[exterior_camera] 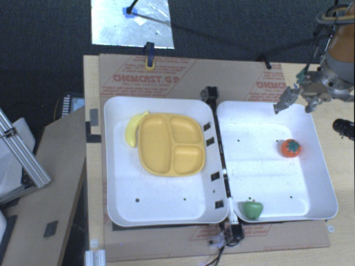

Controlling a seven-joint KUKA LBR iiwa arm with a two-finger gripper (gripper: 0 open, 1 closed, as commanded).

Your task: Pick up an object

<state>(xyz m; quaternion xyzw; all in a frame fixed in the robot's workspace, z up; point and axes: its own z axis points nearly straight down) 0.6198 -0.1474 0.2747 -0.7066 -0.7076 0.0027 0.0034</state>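
"CHEMCAST" on the bench sheet (145,77)

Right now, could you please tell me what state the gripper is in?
Gripper: open, fingers spread, holding nothing, above the back edge of the right bin; the tomato lies apart from it in that bin.

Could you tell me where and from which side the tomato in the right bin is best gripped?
Probably from straight above, closing across the round red body of the tomato just below its green top. It sits alone on the right bin's flat floor, so its sides look free. The pincer hangs above the bin's far edge.
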